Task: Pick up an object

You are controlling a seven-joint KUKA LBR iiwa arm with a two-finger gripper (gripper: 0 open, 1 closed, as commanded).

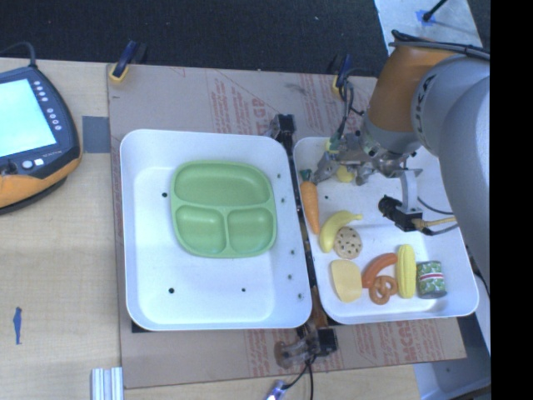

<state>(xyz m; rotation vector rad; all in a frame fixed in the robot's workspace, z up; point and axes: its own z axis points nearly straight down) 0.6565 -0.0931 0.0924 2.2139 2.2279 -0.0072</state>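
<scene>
Looming closest to the lens, the grey arm (454, 140) reaches in from the right and covers the far right corner of the right bin (400, 317). Its gripper (346, 167) sits low at that bin's far end, close to the back wall. Whether it is spread or pressed together cannot be told, and no item can be made out in its grasp.

The candidates all lie in this bin, nearer the front:
- the carrot (310, 207), along the left wall
- the banana (333, 226), touching the cookie (348, 242)
- a yellow block (346, 280)
- a sausage (379, 265), curled against the pretzel (383, 290)
- a corn cob (405, 271), just beside the green can (430, 278)

The likely trouble is crowding. A descent on the sausage, pretzel or corn cob could nudge a neighbour or catch two things at once. The carrot hugs the wall, so one side of a grasp may strike the rim.

Open floor lies mid-bin, between the gripper and the cookie. The left bin (125, 223) holds a green divided plate (223, 208) with bare floor around it.
</scene>
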